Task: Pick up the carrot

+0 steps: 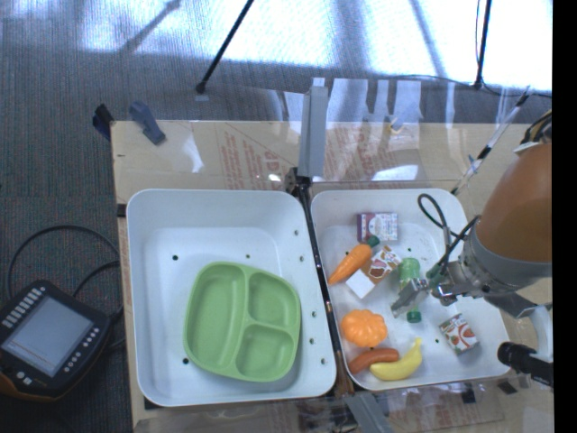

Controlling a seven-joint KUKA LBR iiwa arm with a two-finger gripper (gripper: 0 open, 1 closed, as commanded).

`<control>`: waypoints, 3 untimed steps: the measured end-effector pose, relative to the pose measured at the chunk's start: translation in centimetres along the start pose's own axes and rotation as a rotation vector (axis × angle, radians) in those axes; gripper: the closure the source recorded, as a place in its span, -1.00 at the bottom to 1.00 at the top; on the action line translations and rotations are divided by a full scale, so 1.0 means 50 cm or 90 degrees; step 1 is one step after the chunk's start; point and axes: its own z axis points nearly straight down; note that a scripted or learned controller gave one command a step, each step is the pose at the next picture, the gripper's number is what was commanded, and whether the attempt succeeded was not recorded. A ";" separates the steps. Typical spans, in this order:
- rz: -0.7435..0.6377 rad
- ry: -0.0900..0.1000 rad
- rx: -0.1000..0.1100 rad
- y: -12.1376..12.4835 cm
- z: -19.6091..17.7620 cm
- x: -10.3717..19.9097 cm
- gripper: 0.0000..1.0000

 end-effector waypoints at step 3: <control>-0.378 0.000 -0.001 0.045 0.237 -0.056 -1.00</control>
